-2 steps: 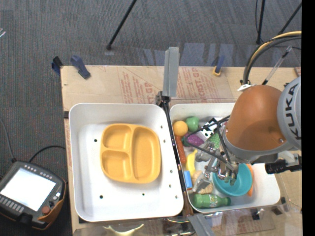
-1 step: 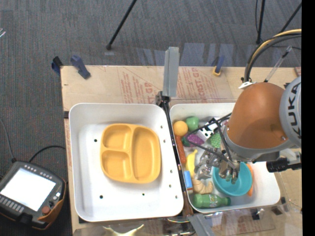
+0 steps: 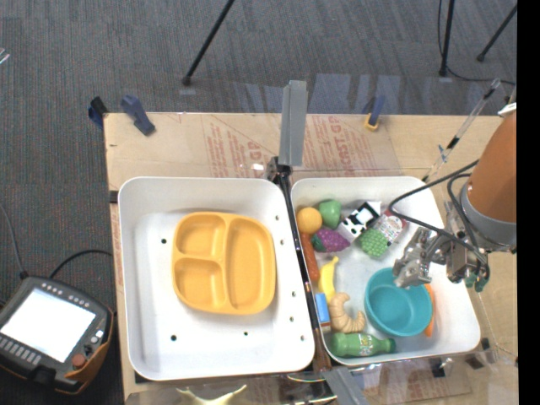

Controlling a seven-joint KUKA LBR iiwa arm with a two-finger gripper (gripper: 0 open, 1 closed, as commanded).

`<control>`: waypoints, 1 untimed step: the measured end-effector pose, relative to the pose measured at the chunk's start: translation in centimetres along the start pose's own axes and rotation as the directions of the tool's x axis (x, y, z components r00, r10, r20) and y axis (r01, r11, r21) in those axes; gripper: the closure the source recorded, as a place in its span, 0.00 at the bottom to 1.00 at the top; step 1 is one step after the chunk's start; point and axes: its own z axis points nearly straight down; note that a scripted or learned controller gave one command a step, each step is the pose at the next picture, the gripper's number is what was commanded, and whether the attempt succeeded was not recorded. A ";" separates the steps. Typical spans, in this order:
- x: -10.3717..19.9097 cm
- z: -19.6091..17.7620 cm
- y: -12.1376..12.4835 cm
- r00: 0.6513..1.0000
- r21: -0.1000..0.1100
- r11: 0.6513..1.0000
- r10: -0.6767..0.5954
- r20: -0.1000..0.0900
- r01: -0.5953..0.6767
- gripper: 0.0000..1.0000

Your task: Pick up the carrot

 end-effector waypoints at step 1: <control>0.1 0.2 0.1 1.000 0.000 1.000 -0.003 -0.005 0.003 0.00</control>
